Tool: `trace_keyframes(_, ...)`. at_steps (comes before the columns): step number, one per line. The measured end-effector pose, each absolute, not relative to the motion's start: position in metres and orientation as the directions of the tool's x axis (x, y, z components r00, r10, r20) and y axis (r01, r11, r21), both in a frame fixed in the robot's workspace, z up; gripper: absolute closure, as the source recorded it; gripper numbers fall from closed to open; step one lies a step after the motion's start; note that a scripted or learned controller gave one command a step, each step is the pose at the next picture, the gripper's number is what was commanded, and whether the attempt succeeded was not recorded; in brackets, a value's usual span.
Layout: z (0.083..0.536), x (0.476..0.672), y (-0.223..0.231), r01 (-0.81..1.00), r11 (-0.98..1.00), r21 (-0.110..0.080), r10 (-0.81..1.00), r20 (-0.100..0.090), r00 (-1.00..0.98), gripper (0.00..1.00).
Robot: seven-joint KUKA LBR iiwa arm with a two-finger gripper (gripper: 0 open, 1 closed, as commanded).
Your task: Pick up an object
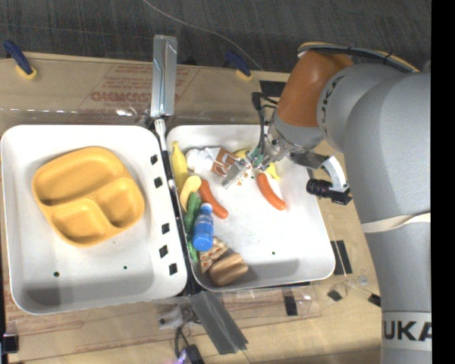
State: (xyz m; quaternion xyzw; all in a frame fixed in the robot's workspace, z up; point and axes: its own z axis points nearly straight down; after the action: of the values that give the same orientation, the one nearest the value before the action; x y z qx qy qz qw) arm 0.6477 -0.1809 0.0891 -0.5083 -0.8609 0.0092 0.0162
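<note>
Lying beside tool (239, 174): orange-red sausage (271, 190), curved.

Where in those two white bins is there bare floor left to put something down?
Left bin: bare strip below the yellow tray. Right bin: open floor between the blue bottle and its right wall, below the sausage. Crowded along the divider and under the gripper.

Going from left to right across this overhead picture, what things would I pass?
Yellow divided tray in the left bin → blue bottle → orange hot dog in the right bin → grey robot arm.
</note>
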Motion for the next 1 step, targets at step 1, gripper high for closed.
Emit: trace_keyframes(1, 0.0926, 0.5728, -0.211, 0.983, 0.185, -0.002, 0.983, 0.0, -0.185, 0.0)
